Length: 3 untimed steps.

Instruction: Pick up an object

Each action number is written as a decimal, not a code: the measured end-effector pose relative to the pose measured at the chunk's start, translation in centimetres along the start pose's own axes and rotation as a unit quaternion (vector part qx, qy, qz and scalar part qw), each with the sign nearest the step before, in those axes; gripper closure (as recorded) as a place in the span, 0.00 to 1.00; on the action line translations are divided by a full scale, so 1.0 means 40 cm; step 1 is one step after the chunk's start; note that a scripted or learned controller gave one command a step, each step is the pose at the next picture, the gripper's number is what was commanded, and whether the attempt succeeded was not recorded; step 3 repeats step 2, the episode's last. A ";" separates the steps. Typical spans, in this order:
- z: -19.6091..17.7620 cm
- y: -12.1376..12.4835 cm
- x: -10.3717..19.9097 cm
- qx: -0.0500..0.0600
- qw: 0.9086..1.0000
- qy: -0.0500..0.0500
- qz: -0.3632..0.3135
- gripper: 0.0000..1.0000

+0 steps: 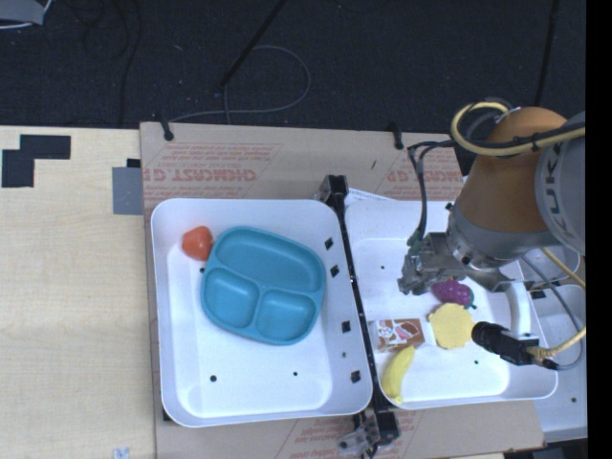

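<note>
**Stock of both bins, with the gripper low in the right one**

Item 1. Your grey two-finger gripper (418, 273) hung low over the shallow white right-hand bin (459, 390), near its middle. The orange-banded arm (507, 189) leaned in above it from the right. The wrist body covered the tool from this angle, so you could not tell whether it was spread or pressed together. Nothing could be seen held in it.

Item 2. The small purple rounded toy piece (452, 292) was the likely target, to judge by how near it lay. It sat on the bin floor just right of the gripper, close enough that touching or apart could not be settled. It looked glossy and lumpy, dark violet and wider than tall, and part of it lay under the arm's shadow. Its smooth skin suggested it might slip from a shallow pinch.

Item 3. The pale yellow round toy piece (451, 327) lay just in front of the purple one.

Item 4. The small brown-and-white printed packet (400, 332) lay flat, left of the yellow piece.

Item 5. The yellow toy banana (399, 372) lay slantwise against the near left corner, just below the packet.

Item 6. The shallow white left-hand bin (249, 390) held a blue three-compartment plastic plate (263, 285), set slightly askew. A small orange-red ball-like toy (197, 243) lay just beside the plate's far left edge. Both were well apart from the gripper, so you could take them as outside this attempt.

Item 7. A printed brown cardboard sheet (268, 165) lay under both bins, probably to keep them level and together.
</note>
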State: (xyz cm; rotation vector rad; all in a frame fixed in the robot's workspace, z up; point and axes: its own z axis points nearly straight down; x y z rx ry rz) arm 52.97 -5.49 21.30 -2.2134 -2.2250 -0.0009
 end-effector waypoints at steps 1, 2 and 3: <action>-0.018 0.059 0.136 0.000 1.000 0.000 0.000 1.00; -0.044 0.104 0.268 0.000 1.000 0.000 0.000 1.00; -0.044 0.104 0.268 0.000 1.000 0.000 0.000 1.00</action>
